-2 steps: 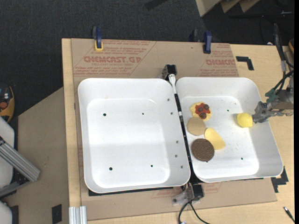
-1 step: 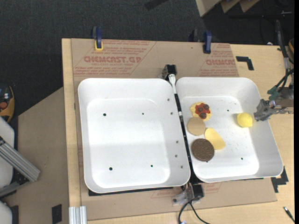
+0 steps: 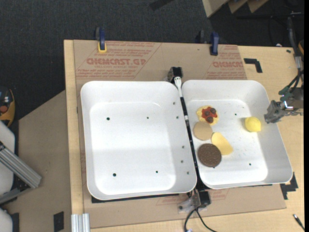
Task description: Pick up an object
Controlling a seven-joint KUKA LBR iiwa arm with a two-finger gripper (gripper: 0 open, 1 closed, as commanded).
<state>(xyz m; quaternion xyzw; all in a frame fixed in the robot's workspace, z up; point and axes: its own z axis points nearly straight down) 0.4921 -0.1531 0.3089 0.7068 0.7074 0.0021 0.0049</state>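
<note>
we've got five small pieces in the right bin [image 3: 270,174]: a yellow lemon [image 3: 253,124] lying apart, a red-topped tart [image 3: 207,114], a tan round cookie [image 3: 203,131], a yellow wedge [image 3: 221,143], a dark brown cookie [image 3: 210,155], clustered left.

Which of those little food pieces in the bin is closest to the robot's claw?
The round yellow ball, lying alone near the right bin's right side, just left of the gripper. The other four pieces cluster by the bin's left wall.

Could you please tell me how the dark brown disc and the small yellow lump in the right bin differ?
The dark brown disc is flat, round and larger; the yellow lump is smaller and bulges upward. The disc lies near the bin's front left, touching a pale yellow piece; the lump sits alone nearer the gripper. Both rest in the right bin.
</note>
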